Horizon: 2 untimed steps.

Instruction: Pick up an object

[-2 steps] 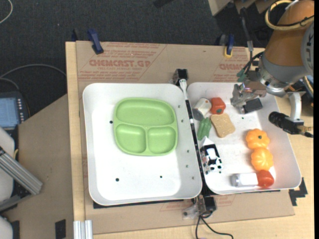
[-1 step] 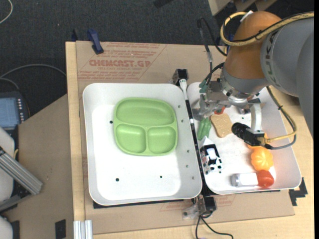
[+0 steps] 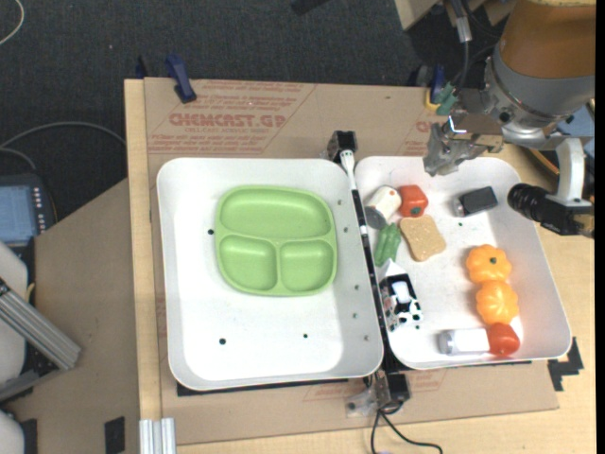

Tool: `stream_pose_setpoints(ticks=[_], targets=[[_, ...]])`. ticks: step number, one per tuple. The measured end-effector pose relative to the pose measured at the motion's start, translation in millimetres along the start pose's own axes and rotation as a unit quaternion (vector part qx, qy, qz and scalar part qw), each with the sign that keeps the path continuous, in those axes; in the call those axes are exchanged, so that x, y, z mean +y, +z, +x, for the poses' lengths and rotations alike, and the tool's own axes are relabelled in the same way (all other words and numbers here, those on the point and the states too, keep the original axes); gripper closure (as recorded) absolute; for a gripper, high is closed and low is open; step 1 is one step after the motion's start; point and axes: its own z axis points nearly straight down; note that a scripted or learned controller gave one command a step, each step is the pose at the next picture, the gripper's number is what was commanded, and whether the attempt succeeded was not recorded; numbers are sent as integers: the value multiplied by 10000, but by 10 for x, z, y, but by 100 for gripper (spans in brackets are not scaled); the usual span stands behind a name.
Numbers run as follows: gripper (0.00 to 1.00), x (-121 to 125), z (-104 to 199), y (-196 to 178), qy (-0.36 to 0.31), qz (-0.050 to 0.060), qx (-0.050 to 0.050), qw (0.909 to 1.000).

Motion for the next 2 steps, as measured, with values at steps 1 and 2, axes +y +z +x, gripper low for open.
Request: stream_pose_setpoints(ticks=[1,2], targets=[[100,-335,497,615,-7,143,6,9999],[100,-374,1165,813,-14,129,4,9999]])
